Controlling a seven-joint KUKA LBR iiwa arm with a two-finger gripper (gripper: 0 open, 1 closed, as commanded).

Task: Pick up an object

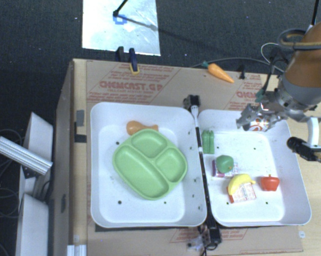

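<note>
My gripper [253, 120] hangs over the far edge of the right bin [284, 210], below the grey wrist and orange band. A small orange-and-white item [259, 124] shows right at the gripper's tip; whether it is held I cannot tell. In the right bin lie a green block [207, 141], a round green piece [224, 163] on something purple, a yellow banana [238, 182] on a white card, and a red piece [269, 182]. All of these lie nearer the front than the gripper.
The left bin [107, 202] holds a green divided plate [150, 162] with an orange piece [135, 127] behind it. A carrot [220, 72] lies on the cardboard beyond the bins. A black clamp [192, 103] sits at the far end of the divider.
</note>
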